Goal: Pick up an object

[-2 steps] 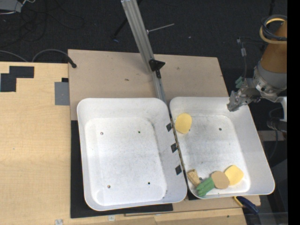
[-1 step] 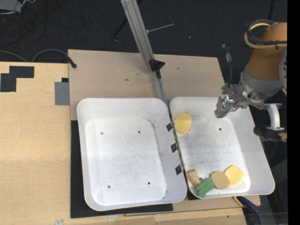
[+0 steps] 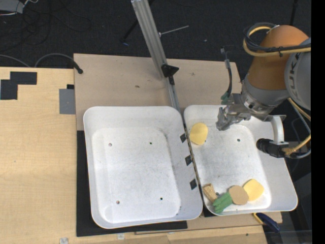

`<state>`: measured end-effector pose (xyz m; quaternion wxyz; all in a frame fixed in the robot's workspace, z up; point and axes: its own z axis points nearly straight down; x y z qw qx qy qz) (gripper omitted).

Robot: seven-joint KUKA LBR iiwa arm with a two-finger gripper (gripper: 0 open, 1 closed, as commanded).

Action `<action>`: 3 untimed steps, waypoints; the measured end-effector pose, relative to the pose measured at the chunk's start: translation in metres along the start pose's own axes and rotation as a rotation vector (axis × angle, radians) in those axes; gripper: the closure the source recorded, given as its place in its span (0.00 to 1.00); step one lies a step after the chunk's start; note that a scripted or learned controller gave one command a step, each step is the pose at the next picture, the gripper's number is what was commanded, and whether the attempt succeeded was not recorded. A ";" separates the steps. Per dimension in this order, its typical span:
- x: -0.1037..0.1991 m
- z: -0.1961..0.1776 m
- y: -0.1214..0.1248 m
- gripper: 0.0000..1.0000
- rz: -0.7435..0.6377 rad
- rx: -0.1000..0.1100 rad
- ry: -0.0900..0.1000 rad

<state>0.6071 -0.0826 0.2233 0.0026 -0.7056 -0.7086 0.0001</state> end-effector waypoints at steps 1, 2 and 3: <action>0.052 0.009 -0.017 1.00 0.001 0.002 -0.001; 0.105 0.013 -0.036 1.00 0.001 0.003 -0.001; 0.146 0.010 -0.056 1.00 0.001 0.003 -0.001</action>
